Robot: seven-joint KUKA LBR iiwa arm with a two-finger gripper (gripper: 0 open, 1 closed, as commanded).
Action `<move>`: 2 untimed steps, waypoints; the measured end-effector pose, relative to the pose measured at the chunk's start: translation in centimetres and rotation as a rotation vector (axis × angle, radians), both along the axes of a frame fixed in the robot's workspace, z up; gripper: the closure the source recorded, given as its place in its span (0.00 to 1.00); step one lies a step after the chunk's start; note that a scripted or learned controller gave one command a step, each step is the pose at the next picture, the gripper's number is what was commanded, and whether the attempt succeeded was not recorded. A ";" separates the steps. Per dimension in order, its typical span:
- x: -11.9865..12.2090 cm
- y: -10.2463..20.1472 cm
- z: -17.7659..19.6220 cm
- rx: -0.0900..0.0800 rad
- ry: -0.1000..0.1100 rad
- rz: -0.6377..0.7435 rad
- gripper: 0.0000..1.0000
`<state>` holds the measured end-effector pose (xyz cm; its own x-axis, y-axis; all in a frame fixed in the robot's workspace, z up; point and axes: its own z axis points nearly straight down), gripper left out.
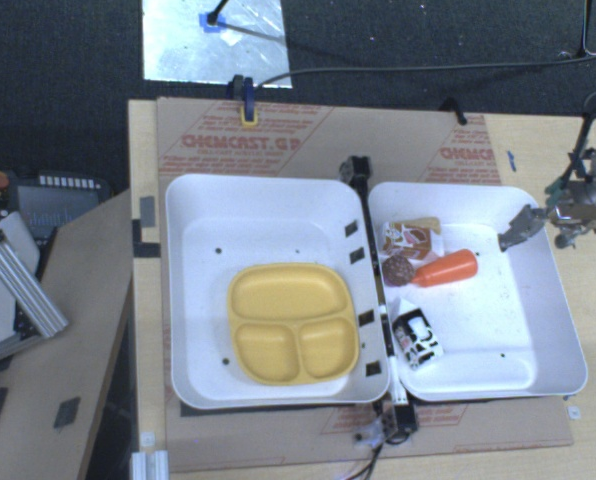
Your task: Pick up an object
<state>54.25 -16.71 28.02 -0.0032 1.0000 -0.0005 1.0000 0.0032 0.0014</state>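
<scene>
Gripper (523, 226) hangs over the right bin (538, 363), near its far right corner, at the end of a metal wrist reaching in from the right; whether it is open or closed I cannot tell, and nothing shows in its grasp. Just left of it, apart from it, lies an orange carrot (444, 268), touching a brown round piece (397, 268) beside a printed packet (411, 236). Nearer the camera from those, a black-and-white box (418, 338) sits by the divide. Well to the left, the left bin (203, 218) holds a yellow tray (290, 321) with three compartments. Both bins rest on cardboard (278, 140) printed in red, on a pale bench (143, 148). Beyond lies dark carpet (58, 58) with a foil sheet (213, 28).
</scene>
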 end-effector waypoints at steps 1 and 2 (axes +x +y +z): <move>0.3 0.1 -6.2 0.001 0.004 -0.002 0.00; -0.4 -0.3 -10.8 0.001 0.003 -0.003 0.00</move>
<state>53.89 -17.04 17.25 -0.0001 1.0000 0.0005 1.0000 0.0001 -0.0019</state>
